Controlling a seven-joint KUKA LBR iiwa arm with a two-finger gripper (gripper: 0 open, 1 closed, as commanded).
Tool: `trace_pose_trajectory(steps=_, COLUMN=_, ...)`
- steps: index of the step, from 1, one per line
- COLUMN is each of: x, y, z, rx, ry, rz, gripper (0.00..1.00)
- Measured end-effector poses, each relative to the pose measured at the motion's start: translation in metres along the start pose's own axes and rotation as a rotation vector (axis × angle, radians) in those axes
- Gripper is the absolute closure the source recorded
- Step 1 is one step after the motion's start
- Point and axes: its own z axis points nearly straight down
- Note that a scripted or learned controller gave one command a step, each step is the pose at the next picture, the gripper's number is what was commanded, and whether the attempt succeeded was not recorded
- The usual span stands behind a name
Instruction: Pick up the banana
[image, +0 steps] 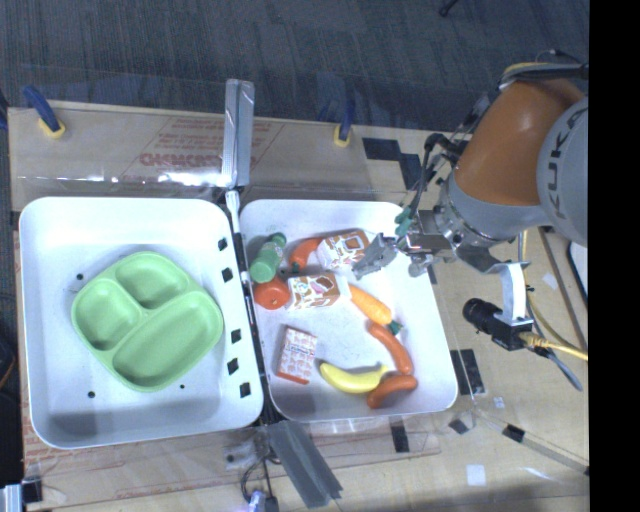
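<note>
Gripper (378, 256) sits low over the upper right part of the right bin (432, 330), reaching in from the right at a slant; can't tell its state, too small and blurred. Behind it the grey wrist and the rounded orange band (510, 135) hang past the bin's right rim, cables looped around them.

Just left of the gripper: a printed snack packet (343, 246), touching or nearly so. Further left, a second packet (318, 290), a red tomato (270, 294) and a green bottle (266, 257) against the bin's left wall. Below the gripper, a smooth orange carrot (370, 303), then a curved red-orange sausage shape (391, 347).

Banana (350, 377): yellow, smooth, curved, lying flat near the bin's front edge, well apart from the gripper, nothing gripping it. Small wafer-patterned box (296, 356) just to its left, another red piece (392, 390) touching its right end.

Left bin (40, 330) holds a glossy green divided plate (147, 320), three compartments.
</note>
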Motion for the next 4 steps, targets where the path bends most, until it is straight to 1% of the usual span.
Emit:
trace_pose_trajectory(steps=1, x=-0.001, y=-0.056, z=0.127, rx=0.0, ry=0.0, rz=-0.159, gripper=0.0)
trace_pose_trajectory(steps=2, x=0.04, y=-0.054, z=0.176, rx=-0.008, ry=-0.003, rz=-0.512, gripper=0.0)
trace_pose_trajectory(steps=3, x=0.041, y=-0.053, z=0.165, rx=-0.01, ry=-0.002, rz=-0.519, gripper=1.0)
trace_pose_trajectory(steps=4, x=0.041, y=-0.053, z=0.165, rx=-0.01, ry=-0.002, rz=-0.519, gripper=0.0)
